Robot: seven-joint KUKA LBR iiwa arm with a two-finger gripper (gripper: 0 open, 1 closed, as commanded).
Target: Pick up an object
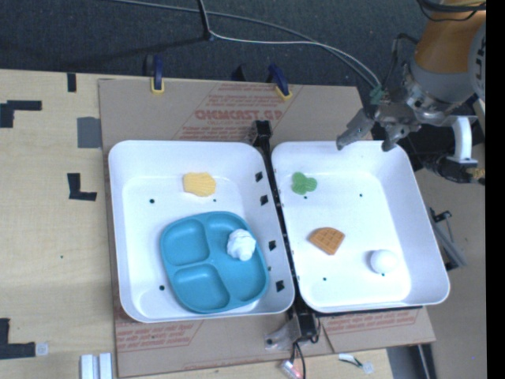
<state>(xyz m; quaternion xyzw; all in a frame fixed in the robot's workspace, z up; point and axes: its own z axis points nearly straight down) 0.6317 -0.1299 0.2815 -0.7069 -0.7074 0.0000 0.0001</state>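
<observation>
Grey hand (368,139) hanging at upper right over the right bin's (418,212) far rim, two dark fingers spread apart gripping nothing, knobbly green piece (303,183), ridged orange waffle (327,240) and smooth white ball (382,260) lying in that bin, glossy blue tray (197,271) sitting lower left.

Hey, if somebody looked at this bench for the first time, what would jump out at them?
Probably the blue divided tray in the left bin, with a white lump on it. Next, the orange waffle piece in the right bin, and the gripper with open fingers above that bin's far rim.
</observation>
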